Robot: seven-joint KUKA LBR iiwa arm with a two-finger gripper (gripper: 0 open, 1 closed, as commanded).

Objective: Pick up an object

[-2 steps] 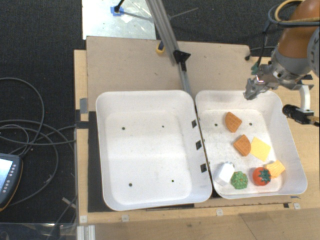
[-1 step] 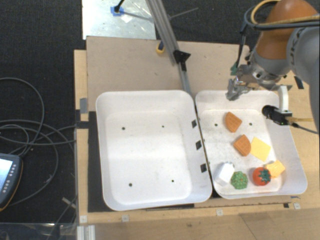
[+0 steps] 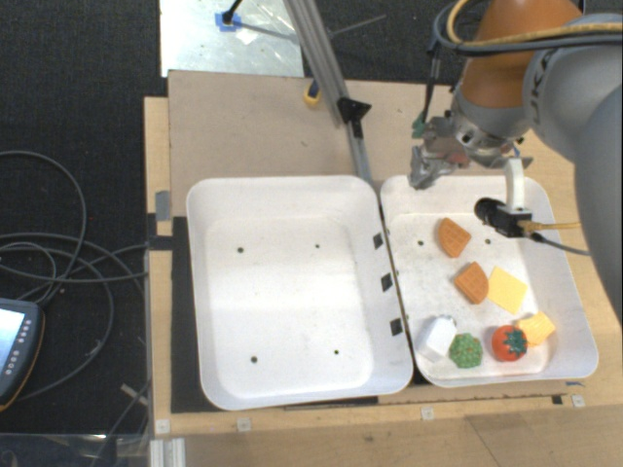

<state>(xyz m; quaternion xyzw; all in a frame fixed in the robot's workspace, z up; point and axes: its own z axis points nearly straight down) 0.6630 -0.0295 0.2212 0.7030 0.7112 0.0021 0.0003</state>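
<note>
The right bin [image 3: 565,261] holds several small items: an orange piece [image 3: 453,236], a second orange piece [image 3: 472,283], a pale yellow slab [image 3: 507,290], a yellow block [image 3: 537,328], a red tomato [image 3: 508,343], a green broccoli [image 3: 465,350] and a white block [image 3: 437,337]. My gripper [image 3: 425,173] hangs over the back left corner of the right bin, apart from all items. Nothing shows between its fingers.
The left bin [image 3: 292,290] lies beside the right one, with black clips along the shared rim. A grey pole [image 3: 326,61] slants across the bench behind the bins. Cables and a pendant lie on the floor at left.
</note>
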